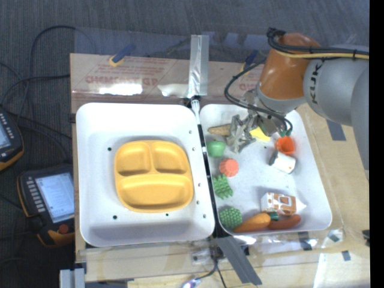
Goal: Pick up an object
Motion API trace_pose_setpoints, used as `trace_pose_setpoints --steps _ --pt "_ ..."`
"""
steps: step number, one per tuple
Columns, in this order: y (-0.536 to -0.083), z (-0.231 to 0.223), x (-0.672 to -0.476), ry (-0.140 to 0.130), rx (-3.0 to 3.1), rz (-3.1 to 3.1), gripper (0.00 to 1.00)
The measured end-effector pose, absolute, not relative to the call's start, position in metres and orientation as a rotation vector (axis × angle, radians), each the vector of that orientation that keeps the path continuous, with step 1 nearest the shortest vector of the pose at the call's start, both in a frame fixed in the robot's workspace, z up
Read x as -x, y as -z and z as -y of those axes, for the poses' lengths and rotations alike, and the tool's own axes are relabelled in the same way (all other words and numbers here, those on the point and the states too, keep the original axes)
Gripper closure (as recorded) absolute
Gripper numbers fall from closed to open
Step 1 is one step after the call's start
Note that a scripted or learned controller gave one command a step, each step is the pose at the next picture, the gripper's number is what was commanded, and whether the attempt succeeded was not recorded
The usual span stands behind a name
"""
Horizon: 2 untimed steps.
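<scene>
So the pincer [240, 134] is down in the right bin [318, 179], up around the bin's 11 o'clock corner, and honestly I can't tell from this angle how it's set or whether it's got anything. Closest candidates: a tan cone-shaped toy [219, 129] just at its 9 o'clock, a small green piece [216, 148] at about 7 o'clock, and a pinkish-red ball-like toy [228, 167] at 6 o'clock. My guess is these are all light plastic play-food bits, stiff and a bit slick, so nothing fragile but easy to squirt out sideways. The cone looks like the trickiest, tapered and lying on its side, so I'd pinch it across the fat end. The spiky green toy [223, 187] further down at 6 o'clock probably grips best thanks to the ridges. The carrot [252, 222] and the little printed carton [279, 203] sit near the bin's 5 o'clock. The yellow divided tray [154, 176] fills the left bin [90, 161].
</scene>
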State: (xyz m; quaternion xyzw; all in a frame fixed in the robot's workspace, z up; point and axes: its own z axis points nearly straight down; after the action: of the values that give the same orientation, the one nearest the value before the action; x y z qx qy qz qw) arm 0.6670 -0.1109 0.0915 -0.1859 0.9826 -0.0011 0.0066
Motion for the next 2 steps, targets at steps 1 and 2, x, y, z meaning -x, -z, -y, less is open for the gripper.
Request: trace_pose_setpoints --steps 1,2 --pt "-0.185 0.060 -0.670 -0.001 0.179 -3.131 1.00" --pt "-0.157 0.098 -0.668 0.004 0.584 -3.084 1.00"
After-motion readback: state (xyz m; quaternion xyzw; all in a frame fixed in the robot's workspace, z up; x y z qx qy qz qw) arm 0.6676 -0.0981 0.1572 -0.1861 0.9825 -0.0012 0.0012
